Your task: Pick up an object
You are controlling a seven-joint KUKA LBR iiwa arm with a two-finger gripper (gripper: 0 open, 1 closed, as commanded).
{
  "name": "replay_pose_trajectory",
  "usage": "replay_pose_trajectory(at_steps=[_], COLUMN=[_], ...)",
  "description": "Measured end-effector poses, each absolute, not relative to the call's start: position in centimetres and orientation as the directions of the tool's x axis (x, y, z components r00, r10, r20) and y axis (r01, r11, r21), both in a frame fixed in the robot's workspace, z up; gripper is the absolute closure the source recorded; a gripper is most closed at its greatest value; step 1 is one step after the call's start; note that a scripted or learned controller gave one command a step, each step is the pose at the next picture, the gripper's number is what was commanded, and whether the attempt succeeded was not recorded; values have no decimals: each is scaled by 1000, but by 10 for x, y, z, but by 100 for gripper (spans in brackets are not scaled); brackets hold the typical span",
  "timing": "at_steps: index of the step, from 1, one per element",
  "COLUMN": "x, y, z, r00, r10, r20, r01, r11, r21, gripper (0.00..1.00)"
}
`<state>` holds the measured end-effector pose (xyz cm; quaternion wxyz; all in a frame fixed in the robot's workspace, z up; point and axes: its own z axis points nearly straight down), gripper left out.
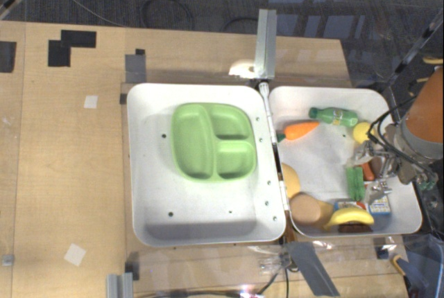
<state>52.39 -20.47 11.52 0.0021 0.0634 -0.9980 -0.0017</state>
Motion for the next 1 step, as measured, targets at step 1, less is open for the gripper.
replay_pose_trajectory(at_steps=[1], x=[542], y=[-206], z=[89], r00=[-999], r10=[-37], r20=[-13], r01=[-37], r11=[999], r21=[-3], gripper=[0])
